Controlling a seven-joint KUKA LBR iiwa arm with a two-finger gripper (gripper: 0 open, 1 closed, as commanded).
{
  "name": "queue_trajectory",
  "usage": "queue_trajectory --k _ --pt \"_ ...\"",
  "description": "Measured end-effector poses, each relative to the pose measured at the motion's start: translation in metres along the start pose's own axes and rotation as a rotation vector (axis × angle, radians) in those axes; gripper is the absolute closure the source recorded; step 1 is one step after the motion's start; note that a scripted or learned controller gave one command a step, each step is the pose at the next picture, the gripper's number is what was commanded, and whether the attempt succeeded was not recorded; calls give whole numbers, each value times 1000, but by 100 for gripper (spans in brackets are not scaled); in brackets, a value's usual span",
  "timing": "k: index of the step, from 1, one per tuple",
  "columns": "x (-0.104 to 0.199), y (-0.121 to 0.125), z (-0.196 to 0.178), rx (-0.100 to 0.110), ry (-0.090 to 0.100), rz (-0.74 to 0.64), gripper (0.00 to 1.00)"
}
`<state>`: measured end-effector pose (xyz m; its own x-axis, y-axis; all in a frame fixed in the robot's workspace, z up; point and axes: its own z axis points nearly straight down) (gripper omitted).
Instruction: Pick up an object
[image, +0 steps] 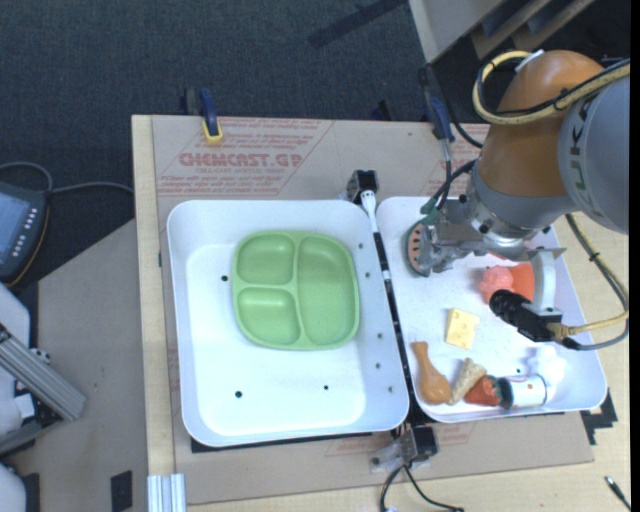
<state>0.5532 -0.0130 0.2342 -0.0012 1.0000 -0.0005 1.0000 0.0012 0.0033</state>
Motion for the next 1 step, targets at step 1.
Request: queue_trajectory --k 1 --pt "7 -5 0 5 1 0 100"
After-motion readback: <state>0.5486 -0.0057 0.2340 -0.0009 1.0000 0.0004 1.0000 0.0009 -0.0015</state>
